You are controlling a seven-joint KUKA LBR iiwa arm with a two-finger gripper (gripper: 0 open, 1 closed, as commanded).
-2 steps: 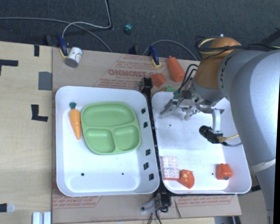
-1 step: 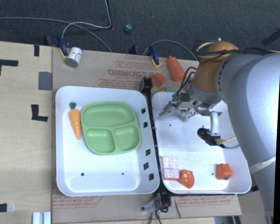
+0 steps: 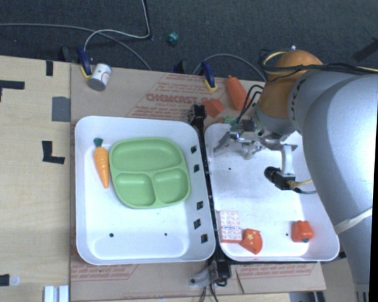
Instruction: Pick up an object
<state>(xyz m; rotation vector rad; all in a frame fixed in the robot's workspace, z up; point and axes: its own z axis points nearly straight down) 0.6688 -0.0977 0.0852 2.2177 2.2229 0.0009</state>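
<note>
The arm's hand (image 3: 245, 142) hangs low over the far end of the right shallow white bin (image 3: 271, 202) — whether it is open or closed, I cannot tell.

Nothing shows between its tips, and the pickable things lie well apart from it, at the near end: a small red strawberry-like plastic toy (image 3: 252, 240) touching a pale printed card (image 3: 229, 224), and a small orange-red chunky toy (image 3: 302, 231) near the right wall. A descent here would likely close on bare floor, or scrape the bin's far wall. The red pieces look small, rounded and glossy — apt to squirt from a pinch; the flat card offers little edge.
</note>
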